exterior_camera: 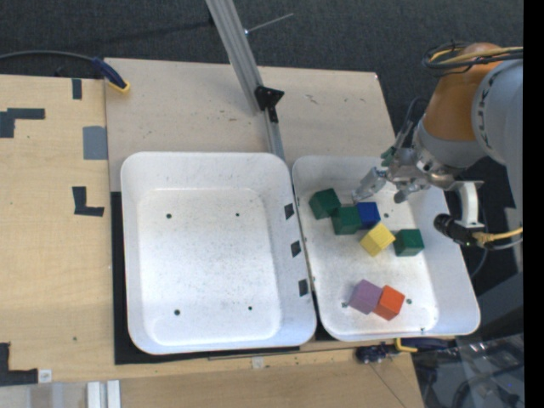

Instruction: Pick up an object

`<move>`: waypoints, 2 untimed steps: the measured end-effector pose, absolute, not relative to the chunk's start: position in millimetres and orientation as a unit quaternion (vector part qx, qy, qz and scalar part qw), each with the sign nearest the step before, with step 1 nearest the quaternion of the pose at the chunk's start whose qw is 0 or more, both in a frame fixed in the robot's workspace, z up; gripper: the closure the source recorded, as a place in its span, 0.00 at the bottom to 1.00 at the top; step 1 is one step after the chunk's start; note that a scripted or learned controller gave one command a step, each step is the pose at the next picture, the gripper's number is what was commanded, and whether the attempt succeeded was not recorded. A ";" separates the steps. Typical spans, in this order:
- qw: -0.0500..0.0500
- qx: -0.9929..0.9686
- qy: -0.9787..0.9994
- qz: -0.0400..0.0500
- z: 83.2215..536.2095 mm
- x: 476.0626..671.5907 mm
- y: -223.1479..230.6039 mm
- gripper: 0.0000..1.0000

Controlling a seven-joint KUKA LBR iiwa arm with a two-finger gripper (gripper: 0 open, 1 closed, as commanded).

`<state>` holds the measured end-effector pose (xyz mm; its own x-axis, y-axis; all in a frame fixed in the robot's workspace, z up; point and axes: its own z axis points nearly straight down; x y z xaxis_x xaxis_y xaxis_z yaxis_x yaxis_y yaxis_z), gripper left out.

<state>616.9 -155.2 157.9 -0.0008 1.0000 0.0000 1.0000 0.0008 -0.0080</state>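
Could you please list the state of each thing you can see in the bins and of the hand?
hand: low over the right bin, above the blue block
blue block: in the bin, touching a green block
three green blocks: lying in the bin
yellow block: lying tilted
purple block: touching the orange block
left bin: beside the right bin

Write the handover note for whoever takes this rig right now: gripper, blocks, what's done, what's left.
Gripper: above the far part of the right bin, just over the blue block; nothing seen between its fingers.
Blocks, all in the right bin: two dark green blocks touching beside the blue one; yellow block and a third green block near the middle; purple block and orange block touching at the near end.
Left bin: white, speckled.
Done: arm is over the cluster.
Left: grasp and lift one block; nothing is picked yet.
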 end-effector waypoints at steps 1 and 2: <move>-0.001 -0.707 -0.707 -0.001 119.8 618.0 -154.7 0.00; -0.008 -0.706 -0.708 -0.005 112.1 623.3 -155.4 0.00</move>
<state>623.3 -155.4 112.1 -0.0016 1.0000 -0.0048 0.9998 0.0017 0.0192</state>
